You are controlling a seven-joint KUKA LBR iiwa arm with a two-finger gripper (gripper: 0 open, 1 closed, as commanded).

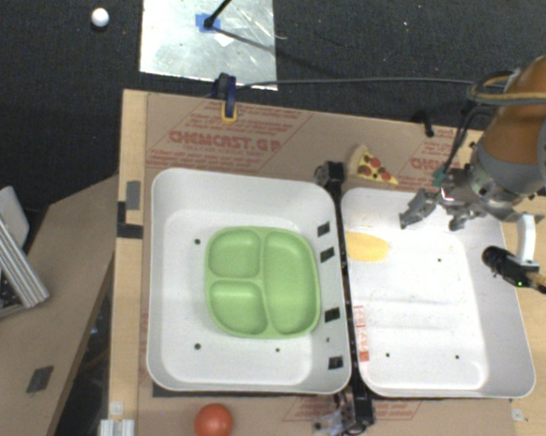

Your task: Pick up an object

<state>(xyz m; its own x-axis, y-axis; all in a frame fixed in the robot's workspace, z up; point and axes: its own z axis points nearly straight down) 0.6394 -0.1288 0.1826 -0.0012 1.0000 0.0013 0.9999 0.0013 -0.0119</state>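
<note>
Orange ball (213, 423) rests on the bench (398, 418) nearest the camera. Green divided tray (262, 281) occupies the left bin (164, 345). A yellow object (366, 247) lies in the right bin (487, 370), not yet grasped. The gripper (437, 214) hovers just beyond it, fingers spread, holding nothing. A pizza-slice toy (372, 166) lies farther back.

We see the bench (261, 136) bearing two white bins side by side, the left bin (171, 251) and right bin (488, 361); a pizza-slice toy (373, 166) lies near its back edge; an orange ball (213, 423) sits at its front edge.
</note>
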